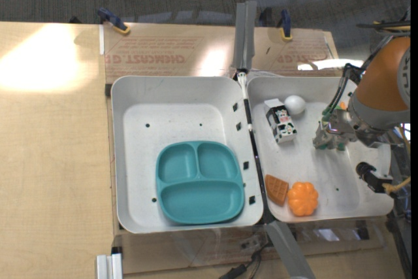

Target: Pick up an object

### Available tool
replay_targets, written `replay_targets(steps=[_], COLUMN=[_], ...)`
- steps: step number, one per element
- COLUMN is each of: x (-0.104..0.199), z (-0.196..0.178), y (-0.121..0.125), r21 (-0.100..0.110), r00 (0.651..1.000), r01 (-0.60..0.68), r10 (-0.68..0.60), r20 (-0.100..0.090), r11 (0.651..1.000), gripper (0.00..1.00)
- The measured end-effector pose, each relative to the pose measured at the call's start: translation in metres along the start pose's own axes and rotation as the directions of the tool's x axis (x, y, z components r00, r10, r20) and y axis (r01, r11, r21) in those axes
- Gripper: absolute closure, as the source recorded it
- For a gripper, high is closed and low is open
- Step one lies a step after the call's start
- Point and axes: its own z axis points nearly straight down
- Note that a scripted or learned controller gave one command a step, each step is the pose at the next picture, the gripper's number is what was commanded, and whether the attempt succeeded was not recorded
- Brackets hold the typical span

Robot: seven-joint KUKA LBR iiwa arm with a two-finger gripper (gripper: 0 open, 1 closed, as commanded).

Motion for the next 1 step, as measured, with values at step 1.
replay_targets(steps=[1], x=[0.0949], z=[-0.1226], y=[0.0632], r21=[0.001], r00=[1.000], r01=[0.018], r10=[-0.018], r20=[0.004], r11=[1.000], gripper=[1.00])
